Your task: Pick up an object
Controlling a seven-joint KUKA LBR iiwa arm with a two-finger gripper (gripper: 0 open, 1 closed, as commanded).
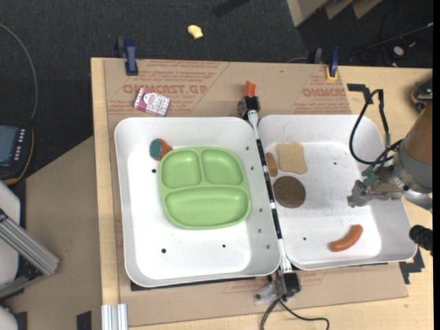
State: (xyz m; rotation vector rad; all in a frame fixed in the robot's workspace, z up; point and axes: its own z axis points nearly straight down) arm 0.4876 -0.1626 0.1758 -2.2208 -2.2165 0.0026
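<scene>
Hovering at the right bin's [392, 249] right edge, the hand [362, 194] is seen with nothing held; its grip cannot be told. The sausage [346, 238] lies just below it, unpicked. Descent and grasp are left.

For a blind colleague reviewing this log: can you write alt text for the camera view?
A grey robot arm's gripper hangs over the right white bin, which holds a sausage, a brown patty and a toast slice. The left white bin holds a green divided plate.
</scene>
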